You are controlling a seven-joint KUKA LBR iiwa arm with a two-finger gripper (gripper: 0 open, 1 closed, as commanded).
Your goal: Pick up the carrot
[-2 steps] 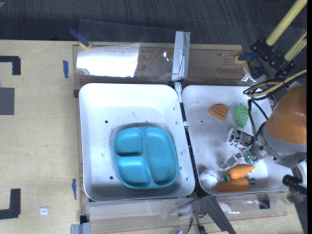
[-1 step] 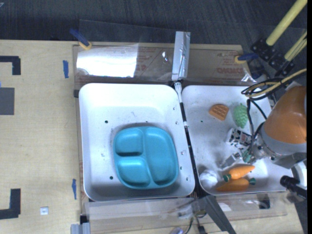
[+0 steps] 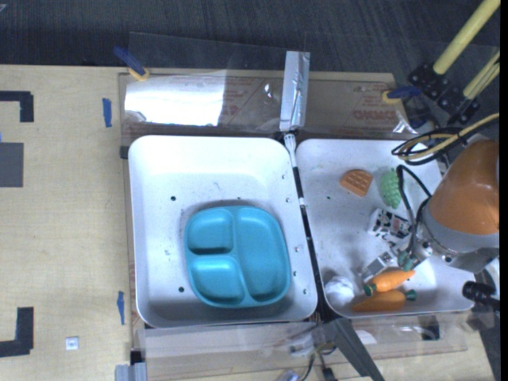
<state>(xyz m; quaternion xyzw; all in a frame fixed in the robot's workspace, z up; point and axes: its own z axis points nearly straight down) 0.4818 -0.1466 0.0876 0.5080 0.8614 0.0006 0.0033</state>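
The carrot (image 3: 389,279) is orange with a green end and lies in the right bin (image 3: 317,173), close to its front wall. A darker orange streak shows on the wall just below it. My gripper (image 3: 397,246) reaches in from the right under the orange band of the arm (image 3: 475,189). It hangs directly over the carrot's upper side, either touching it or very near. Cables and the wrist hide part of the gripper.
A tan waffle-like piece (image 3: 356,182) and a green leafy toy (image 3: 390,187) lie at the back of the right bin. A small white object (image 3: 340,287) sits left of the carrot. In the left bin (image 3: 151,165) rests a blue divided plate (image 3: 236,254).
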